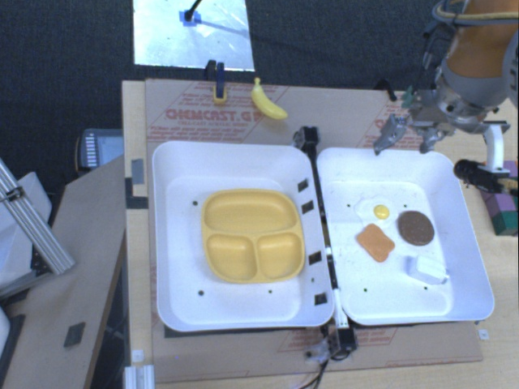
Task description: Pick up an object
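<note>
The gripper [409, 138] hangs open and empty above the right bin's [470, 241] far rim. Nearest inside lies a fried egg [378, 211], with an orange toast piece [376, 241] and brown patty [416, 228] just beyond. It should descend straight, straddling one item cleanly.

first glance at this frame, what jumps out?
The yellow divided tray sitting in the left bin. Then the toy food clustered in the right bin: a fried egg, brown patty and orange piece. The pincer hovers open over that bin's far edge, holding nothing.
</note>
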Robot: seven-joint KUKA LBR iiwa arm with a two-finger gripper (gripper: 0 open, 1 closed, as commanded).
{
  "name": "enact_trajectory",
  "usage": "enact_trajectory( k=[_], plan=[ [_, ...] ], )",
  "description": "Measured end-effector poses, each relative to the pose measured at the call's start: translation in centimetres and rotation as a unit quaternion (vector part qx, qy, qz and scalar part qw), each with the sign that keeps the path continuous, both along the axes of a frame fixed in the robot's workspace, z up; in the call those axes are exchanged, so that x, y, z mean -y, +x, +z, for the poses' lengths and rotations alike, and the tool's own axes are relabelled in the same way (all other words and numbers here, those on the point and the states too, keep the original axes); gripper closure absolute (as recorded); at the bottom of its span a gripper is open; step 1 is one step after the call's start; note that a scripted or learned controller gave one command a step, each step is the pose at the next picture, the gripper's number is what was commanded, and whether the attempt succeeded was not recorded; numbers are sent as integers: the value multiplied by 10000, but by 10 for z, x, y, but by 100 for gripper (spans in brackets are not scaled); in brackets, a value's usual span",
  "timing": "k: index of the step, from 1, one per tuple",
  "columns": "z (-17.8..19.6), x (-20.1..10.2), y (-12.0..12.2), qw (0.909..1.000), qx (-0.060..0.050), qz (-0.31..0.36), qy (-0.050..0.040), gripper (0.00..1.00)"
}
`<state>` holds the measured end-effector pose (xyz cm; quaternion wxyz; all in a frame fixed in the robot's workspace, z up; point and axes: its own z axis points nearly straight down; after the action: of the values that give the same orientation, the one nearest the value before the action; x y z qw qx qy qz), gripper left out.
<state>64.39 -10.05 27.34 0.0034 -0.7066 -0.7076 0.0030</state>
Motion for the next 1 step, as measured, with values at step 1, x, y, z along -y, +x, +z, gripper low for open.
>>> enact_trajectory(
  k=[1],
  plan=[
    [6, 0, 2, 10000, 53, 8, -6, 0]
  ],
)
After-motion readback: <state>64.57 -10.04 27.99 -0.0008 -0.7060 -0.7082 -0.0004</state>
